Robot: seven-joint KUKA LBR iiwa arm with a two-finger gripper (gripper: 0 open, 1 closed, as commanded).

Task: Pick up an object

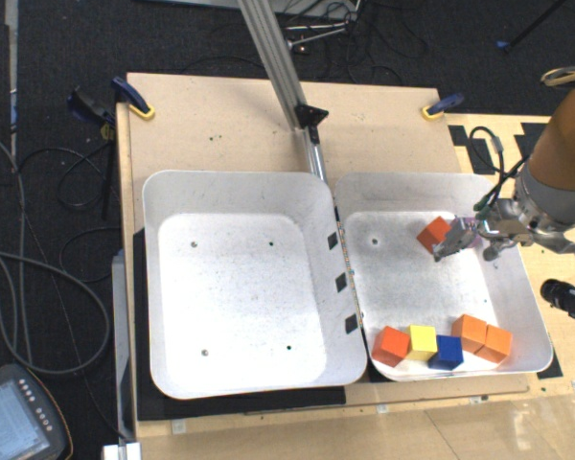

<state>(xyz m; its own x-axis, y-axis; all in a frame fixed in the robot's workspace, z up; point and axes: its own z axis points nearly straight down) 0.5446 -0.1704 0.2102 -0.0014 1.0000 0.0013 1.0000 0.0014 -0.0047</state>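
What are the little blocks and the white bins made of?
The blocks look like painted wood or foam: matte, flat faces, crisp edges, solid colours. I can't tell which. The bins look like thin moulded plastic: smooth, rounded corners, speckled with dark marks.

Setting: robotics lab.
Evidence, bench (pixel 230 142): clamps (pixel 134 99) are pinning its far corners.
Evidence, beside bench: cables (pixel 38 257) are trailing over dark carpet; a teach pendant (pixel 14 420) is lying near its front-left corner.

Two bins sit side by side; in the right bin (pixel 517 286), five blocks (pixel 444 342) cluster along the front wall, another block (pixel 434 232) behind them, beside the gripper (pixel 460 241).
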